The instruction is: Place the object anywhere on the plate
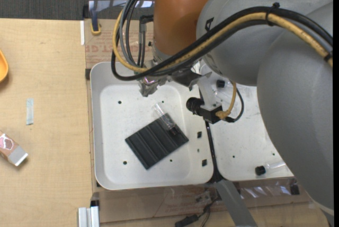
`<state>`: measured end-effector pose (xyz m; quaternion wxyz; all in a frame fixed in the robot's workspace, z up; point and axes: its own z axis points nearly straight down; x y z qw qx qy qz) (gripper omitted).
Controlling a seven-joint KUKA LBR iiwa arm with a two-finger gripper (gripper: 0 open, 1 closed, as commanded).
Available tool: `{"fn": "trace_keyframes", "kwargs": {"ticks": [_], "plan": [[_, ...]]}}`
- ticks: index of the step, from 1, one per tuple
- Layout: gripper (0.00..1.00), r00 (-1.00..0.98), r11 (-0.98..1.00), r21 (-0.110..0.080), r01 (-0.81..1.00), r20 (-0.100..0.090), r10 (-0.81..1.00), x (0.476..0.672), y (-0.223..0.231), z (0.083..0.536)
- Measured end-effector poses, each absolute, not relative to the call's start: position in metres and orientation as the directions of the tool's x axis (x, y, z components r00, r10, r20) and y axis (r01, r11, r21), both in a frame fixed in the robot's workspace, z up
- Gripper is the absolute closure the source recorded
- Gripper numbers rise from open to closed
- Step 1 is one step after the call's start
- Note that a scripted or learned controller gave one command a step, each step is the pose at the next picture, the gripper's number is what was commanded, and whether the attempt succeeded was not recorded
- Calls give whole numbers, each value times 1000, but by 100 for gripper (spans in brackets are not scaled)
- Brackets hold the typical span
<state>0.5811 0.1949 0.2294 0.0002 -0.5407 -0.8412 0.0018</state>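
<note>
The large grey robot arm with the orange band (pixel 249 35) is seen reaching in from the right and covering much of the upper part of the view; black and yellow cables are looped around its orange section. The light wooden bench (pixel 42 88) carries two shallow white plastic bins side by side. In the left white bin (pixel 106 167), a dark ribbed rectangular plate (pixel 153 143) is lying flat and turned at a slant, near the middle of the floor. A small transparent plastic object (pixel 165 119) is resting at the upper edge of this plate, touching it; whether it lies fully on the plate cannot be told. The right white bin (pixel 238 162) is partly hidden by the arm, and a small black object (pixel 260 170) is seen near its lower edge. The end effector (pixel 150 84) is placed above the upper part of the left bin, apart from the plate, and whether it is open or closed cannot be told. On the bench at the left, a small grey strip (pixel 29 112) is lying.
</note>
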Motion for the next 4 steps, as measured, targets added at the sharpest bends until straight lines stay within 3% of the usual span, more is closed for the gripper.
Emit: {"fn": "trace_keyframes", "kwargs": {"ticks": [1, 2, 3, 4], "plan": [[100, -718, 718, -3, 696, 0, 696, 535, 211, 170], [100, -765, 765, 1, 644, -1, 644, 494, 178, 173], [0, -766, 766, -2, 643, 0, 643, 493, 178, 172], [0, -972, 972, 1, 237, -2, 237, 540, 195, 183]]}}
